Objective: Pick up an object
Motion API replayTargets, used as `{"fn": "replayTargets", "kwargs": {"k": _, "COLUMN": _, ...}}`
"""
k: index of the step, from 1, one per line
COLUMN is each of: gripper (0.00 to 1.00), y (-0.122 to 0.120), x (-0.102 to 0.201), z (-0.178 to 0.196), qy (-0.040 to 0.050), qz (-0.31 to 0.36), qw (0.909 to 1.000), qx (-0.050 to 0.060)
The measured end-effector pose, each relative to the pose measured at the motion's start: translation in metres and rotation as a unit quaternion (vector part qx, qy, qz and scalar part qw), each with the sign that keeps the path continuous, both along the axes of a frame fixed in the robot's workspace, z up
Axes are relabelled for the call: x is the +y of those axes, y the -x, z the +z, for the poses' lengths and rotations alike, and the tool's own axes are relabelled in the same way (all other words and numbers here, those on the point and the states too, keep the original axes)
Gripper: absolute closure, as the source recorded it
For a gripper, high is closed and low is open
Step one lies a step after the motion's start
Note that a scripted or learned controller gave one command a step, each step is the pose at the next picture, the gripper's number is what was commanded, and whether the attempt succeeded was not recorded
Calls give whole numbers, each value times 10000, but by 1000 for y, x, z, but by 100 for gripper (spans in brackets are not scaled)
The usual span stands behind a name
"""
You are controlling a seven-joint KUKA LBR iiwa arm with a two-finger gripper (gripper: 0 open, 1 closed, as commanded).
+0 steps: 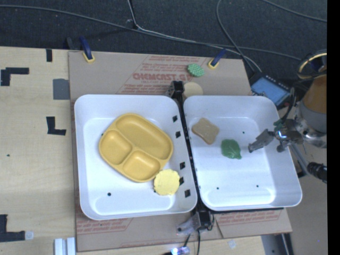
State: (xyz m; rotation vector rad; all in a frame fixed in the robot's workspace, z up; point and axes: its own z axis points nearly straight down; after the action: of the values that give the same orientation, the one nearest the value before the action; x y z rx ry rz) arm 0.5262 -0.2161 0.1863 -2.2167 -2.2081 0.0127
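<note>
A: What sits nearest the lower edge of the frame?

B: The 2 shallow white plastic bins, side by side on the table (32, 142). In the left bin (87, 195), a round yellow ruffled disc (167, 182) lies at lower centre, touching the lower right corner of a yellow 3-compartment plastic tray (136, 146), which lies flat and slantwise.

A: And the right bin (265, 195)?

B: It carries a green lumpy toy like a leafy vegetable (231, 149) at mid right of the frame, and a tan square piece like a slice of bread (205, 130) just up and left of it, apart from it.

A: Where is the claw (266, 141)?

B: At the right edge of the right bin, near the green toy but not touching it. Its 2 fingers stand apart, nothing between them: 1 dark finger (259, 141) slants toward the green toy.

A: Farther back?

B: A small green dotted piece (195, 69) lies on the cardboard sheet (154, 73) above the bins, then dark carpet (159, 9) with cables (159, 33).
</note>
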Motion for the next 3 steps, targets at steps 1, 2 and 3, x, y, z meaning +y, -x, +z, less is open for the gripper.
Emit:
{"fn": "replayTargets", "kwargs": {"k": 1, "gripper": 0, "y": -3, "x": 0, "z": 8, "qy": 17, "qz": 22, "qw": 10000, "qx": -66}}
{"fn": "replayTargets", "kwargs": {"k": 2, "gripper": 0, "y": 1, "x": 2, "z": -36, "qy": 14, "qz": 24, "qw": 10000, "qx": -48}}
{"fn": "replayTargets", "kwargs": {"k": 3, "gripper": 0, "y": 3, "x": 5, "z": -99, "qy": 19, "qz": 25, "qw": 10000, "qx": -65}}
